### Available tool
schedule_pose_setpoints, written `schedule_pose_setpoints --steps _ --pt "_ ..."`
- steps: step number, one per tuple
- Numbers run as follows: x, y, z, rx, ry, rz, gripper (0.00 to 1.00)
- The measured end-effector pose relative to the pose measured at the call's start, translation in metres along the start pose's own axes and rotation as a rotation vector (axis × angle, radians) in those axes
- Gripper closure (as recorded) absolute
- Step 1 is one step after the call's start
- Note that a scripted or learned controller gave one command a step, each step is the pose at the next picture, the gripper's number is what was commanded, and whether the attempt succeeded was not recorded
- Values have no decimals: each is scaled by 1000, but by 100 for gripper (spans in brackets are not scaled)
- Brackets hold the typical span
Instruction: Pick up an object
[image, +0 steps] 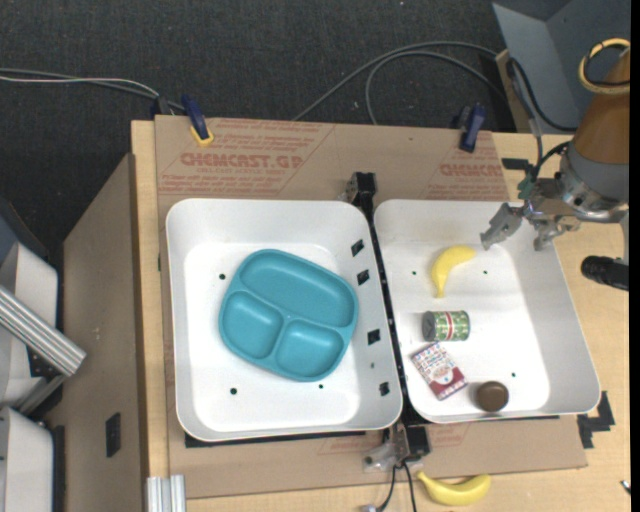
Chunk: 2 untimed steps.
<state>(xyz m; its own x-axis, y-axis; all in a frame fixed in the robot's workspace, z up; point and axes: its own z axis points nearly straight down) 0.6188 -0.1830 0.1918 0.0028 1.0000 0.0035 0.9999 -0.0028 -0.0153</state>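
The right bin (545, 330) holds a small yellow banana (450, 266), a green can (446, 325) lying on its side, a red and white packet (438, 368) and a brown round object (491, 396). My gripper (523, 230) hangs over the bin's far right corner, up and to the right of the banana. Its fingers are spread open with nothing between them.
A teal divided plate (288, 314) lies in the left bin (195, 260). A black divider with clips (368, 290) runs between the bins. A second banana (455, 487) lies outside the bins at the bench's front edge. Blue clamps (197, 120) hold the cardboard at the back.
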Motion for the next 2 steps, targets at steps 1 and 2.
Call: schedule_pose_setpoints --steps 1,2 --pt "0 3 -9 -15 -3 -3 0" --pt "-1 12 37 -10 -2 -5 0"
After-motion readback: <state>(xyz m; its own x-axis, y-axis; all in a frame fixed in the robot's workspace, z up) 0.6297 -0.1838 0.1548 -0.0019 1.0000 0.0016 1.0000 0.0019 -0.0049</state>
